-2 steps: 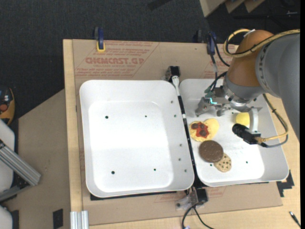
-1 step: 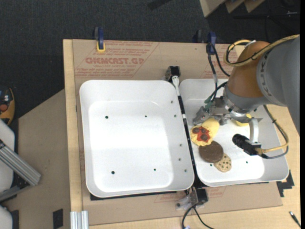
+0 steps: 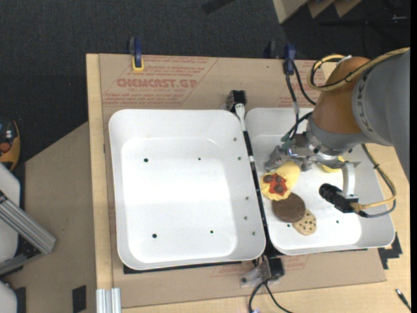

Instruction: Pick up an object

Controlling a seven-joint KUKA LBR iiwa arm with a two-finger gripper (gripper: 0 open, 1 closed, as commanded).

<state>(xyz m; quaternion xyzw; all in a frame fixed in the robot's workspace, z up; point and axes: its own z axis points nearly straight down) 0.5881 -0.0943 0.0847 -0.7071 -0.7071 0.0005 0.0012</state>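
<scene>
Just above the pizza toy, the gripper hovers, grasp unclear; crowding cookies could spoil a pick.

Yellow-red toy, brown disc, cookie: right bin.

Two bins sit side by side on the bench: the left bin and the right bin, their inner walls touching along the middle. In the right bin, three food items lie clustered near its left wall: a pizza piece farthest back, a round patty just in front of it, and a cookie at the front, touching the patty. The arm reaches in from the right over the right bin, with the pincer just behind the pizza piece.
</scene>
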